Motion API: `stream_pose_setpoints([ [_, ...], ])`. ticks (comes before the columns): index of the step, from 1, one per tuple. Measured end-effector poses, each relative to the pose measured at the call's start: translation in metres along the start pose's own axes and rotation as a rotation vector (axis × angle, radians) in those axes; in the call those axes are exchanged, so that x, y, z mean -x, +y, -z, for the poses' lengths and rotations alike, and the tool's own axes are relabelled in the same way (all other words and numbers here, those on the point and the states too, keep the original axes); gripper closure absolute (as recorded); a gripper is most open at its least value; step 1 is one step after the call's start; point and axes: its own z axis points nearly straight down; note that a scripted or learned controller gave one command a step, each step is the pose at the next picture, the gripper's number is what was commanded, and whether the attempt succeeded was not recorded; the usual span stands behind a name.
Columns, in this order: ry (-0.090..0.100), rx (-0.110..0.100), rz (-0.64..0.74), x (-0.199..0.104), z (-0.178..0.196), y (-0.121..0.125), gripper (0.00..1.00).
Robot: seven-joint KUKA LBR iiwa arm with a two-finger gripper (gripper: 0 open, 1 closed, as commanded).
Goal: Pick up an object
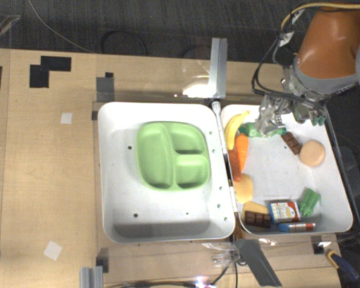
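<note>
Camera view puts the end effector (pixel 270 123) low in the right bin (pixel 339 179), over the carrot top (pixel 253 131); descend squarely and grip firmly before lifting.

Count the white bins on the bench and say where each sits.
2. The left bin holds a green divided plate. The right bin holds the toy food, with the gripper at its far edge.

A single fixed camera looks down at a slant on a wooden bench (pixel 42 179) and two white bins (pixel 114 161), seemingly from moderate height.
</note>
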Motion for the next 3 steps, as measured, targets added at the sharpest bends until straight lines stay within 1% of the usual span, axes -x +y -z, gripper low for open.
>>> stream_pose_setpoints([
  [1,0.013,0.005,0.174,0.037,-0.026,-0.016,1.0],
  [2,-0.001,0.001,0.176,0.041,-0.01,-0.015,1.0],
  [3,0.016,0.007,0.422,-0.013,-0.028,-0.033,1.0],
])
